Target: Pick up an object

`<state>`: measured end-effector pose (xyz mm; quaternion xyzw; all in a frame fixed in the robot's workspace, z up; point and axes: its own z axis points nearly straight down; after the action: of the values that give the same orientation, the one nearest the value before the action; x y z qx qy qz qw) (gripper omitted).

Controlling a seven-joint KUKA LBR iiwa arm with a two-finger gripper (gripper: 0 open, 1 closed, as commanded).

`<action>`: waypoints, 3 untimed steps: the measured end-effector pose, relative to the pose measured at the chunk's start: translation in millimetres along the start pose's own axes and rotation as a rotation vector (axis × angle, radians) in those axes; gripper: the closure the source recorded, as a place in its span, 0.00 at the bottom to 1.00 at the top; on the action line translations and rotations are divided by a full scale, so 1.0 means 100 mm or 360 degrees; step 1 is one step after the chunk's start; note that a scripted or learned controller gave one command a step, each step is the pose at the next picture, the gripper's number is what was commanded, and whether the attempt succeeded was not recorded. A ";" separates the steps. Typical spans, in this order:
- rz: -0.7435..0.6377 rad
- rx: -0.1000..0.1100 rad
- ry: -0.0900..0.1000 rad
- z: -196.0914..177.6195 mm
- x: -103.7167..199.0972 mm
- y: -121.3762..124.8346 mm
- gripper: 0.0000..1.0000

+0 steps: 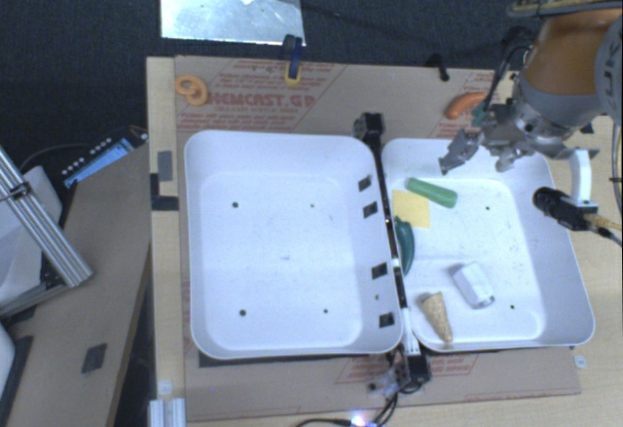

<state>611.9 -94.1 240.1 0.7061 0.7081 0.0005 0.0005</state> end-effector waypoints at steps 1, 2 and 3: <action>-0.0005 0.0010 0.0001 1.08 0.03 0.34 0.00; 0.0004 0.0005 -0.0002 1.58 -0.19 0.48 0.00; -0.0006 -0.0003 0.0000 1.55 0.12 0.57 0.00</action>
<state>669.5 -81.4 85.2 0.7048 0.7094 0.0011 0.0012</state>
